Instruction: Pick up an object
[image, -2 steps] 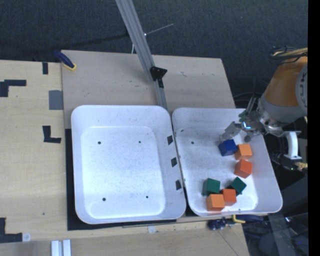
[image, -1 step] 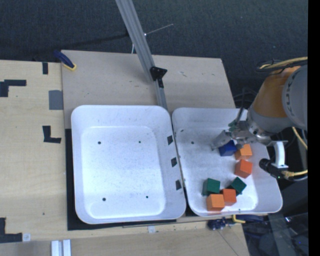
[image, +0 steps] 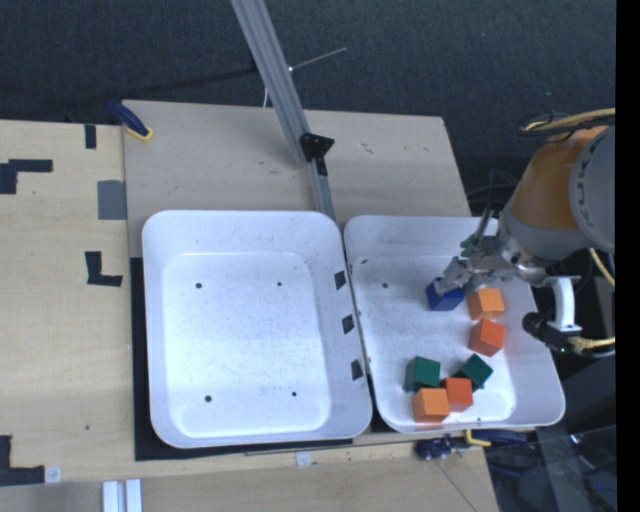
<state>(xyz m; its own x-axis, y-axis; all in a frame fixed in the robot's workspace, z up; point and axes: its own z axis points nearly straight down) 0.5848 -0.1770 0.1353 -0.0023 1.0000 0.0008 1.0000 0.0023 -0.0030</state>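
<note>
White right bin (image: 395, 240) holds 1 blue block (image: 442, 295), 4 orange blocks (image: 490, 302) and 2 green blocks (image: 423, 372).

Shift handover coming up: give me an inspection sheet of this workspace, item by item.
Surface: wooden bench bearing two white bins, left bin and right bin.
Job's things: in the right bin, blue block, four orange blocks, two green blocks.
Clutter: black tape marks on the bench.
Grippers: gripper low over the blue block; grasp cannot be judged.
Cables: yellow cable by the arm.
Surroundings: slanted metal pole, dark floor.
</note>
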